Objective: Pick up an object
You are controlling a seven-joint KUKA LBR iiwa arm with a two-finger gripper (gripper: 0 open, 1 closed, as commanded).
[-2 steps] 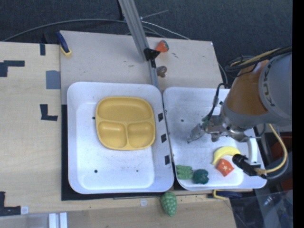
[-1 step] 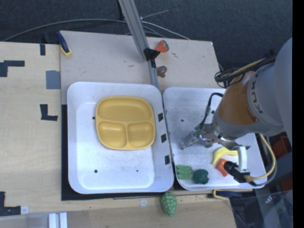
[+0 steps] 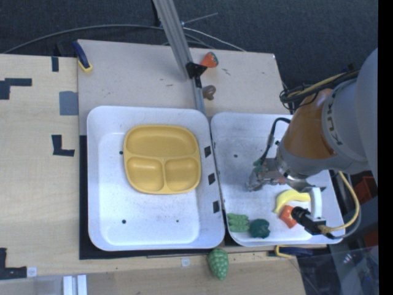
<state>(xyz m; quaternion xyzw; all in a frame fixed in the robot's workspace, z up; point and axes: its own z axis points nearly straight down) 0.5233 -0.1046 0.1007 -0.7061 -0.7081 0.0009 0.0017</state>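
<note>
In the right bin we see our gripper over bare floor, and it grips nothing. The yellow banana toy lies just beside it. We judge it light, stiff and smooth, best pinched across its narrow middle.

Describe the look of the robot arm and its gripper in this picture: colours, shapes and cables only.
The arm is thick and rounded, light grey, with a broad orange band above the wrist. Below that sits a grey metal collar, then a small dark metallic gripper. A thin dark cable loops beside the wrist, and black and yellow cables trail along the arm's side.
</note>
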